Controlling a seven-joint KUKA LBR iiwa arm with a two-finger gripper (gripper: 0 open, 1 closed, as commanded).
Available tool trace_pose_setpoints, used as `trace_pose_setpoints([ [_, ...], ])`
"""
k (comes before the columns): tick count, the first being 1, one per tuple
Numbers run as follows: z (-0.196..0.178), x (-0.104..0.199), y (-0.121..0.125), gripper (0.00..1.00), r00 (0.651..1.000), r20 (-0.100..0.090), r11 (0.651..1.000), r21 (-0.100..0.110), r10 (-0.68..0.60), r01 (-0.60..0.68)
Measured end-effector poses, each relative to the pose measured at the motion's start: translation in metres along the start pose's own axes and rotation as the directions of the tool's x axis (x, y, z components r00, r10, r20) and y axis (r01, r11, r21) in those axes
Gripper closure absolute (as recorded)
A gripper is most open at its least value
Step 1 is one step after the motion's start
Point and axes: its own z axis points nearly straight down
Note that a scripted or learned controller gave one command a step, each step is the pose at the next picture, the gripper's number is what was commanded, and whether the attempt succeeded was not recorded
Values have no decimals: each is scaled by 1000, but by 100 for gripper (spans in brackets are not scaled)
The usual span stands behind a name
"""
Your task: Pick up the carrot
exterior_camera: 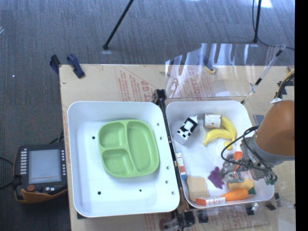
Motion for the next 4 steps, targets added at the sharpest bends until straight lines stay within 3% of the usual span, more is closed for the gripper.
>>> trace_pose_setpoints([
  [1, 14, 6, -33, 100, 973, -13, 973, -8, -229, 229],
  [2, 7, -4, -31, 0, 972, 14, 972, 1, -233, 233],
  [3, 14, -74, -9, 0, 994, -14, 994, -4, 113, -113],
  [4, 4, -76, -8, 100, 994, -11, 994, -4, 109, -109],
])
